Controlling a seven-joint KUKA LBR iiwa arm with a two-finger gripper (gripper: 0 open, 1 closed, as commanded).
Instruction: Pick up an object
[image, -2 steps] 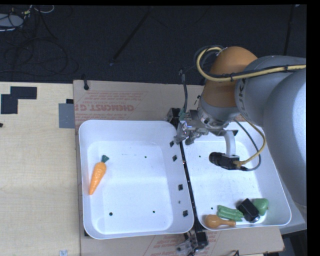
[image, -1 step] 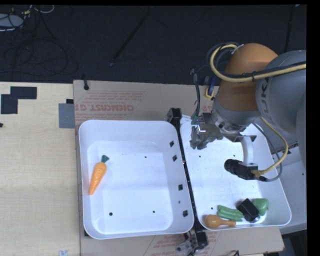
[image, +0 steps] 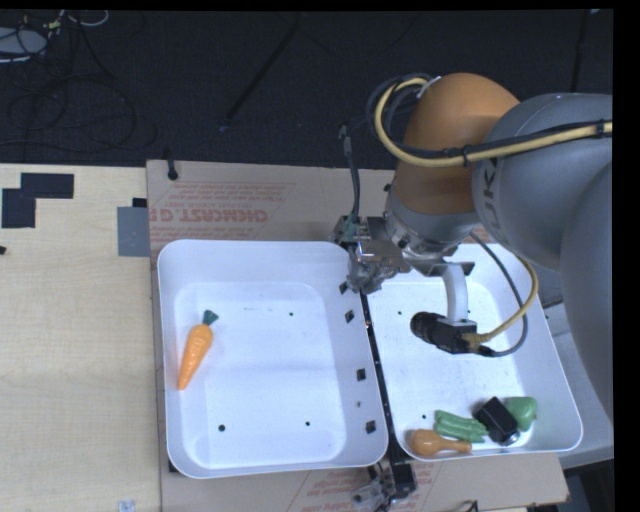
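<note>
An orange toy carrot (image: 195, 350) with a green top lies on the left side of the left bin (image: 250, 265). The front right corner of the right bin (image: 560, 400) holds a green pod (image: 460, 425), a small black block (image: 497, 420), a green piece (image: 521, 408) and an orange pear-shaped toy (image: 436, 443). My gripper (image: 362, 268) hangs over the divider between the two bins, near their back edge. It is far from the carrot and from the cluster of toys. I see no object in it.
The grey arm with its orange band (image: 450, 120) covers the back right of the right bin. Brown cardboard (image: 250, 200) lies under both bins. The pale bench (image: 70, 350) extends to the left.
</note>
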